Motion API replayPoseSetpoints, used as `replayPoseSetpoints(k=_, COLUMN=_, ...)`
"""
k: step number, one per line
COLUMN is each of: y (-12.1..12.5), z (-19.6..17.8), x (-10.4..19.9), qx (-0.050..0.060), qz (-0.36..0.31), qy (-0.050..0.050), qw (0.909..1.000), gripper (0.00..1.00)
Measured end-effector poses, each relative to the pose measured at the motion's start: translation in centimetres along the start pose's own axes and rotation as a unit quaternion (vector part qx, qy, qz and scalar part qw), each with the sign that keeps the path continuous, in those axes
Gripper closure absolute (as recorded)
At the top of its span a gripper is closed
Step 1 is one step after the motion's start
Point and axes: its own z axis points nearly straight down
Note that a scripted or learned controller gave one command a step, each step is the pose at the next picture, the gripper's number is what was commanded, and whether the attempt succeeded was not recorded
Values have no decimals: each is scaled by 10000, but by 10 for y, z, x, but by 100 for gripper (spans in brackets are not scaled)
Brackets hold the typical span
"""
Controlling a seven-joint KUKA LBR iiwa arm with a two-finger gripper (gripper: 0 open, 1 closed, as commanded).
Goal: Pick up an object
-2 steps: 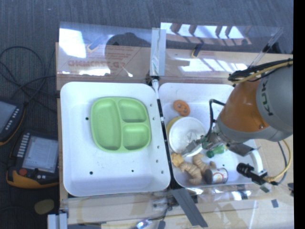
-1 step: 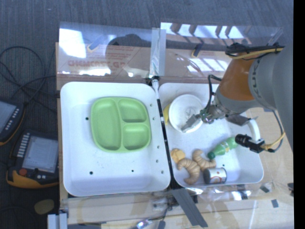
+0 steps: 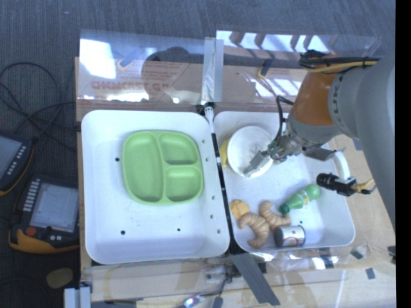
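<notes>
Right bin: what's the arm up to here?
The KUKA arm reaches into the right bin, its gripper down over the white bowl. Nothing shows as lifted. A green bottle, a can and ginger-like pieces lie nearer the front. The left bin holds a green divided plate.

A white bowl (image 3: 247,147) sits upright at the right bin's (image 3: 334,233) far-left corner.

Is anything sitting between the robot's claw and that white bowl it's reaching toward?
Nothing visible does. The gripper hangs right over the white bowl in the right bin, its tips at the bowl's lower right rim. The green bottle, the ginger-like pieces and the small can lie nearer the front, off to the side.
</notes>
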Motion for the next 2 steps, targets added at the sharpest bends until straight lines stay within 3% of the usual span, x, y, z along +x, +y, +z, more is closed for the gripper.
replayPoseSetpoints(k=1, y=15, z=-2, x=-12, qx=-94, qz=46, qy=-94, qw=9999, gripper=0)
replayPoseSetpoints(k=2, y=15, z=-2, x=-12, qx=-94, qz=46, qy=-96, qw=9999, gripper=0)
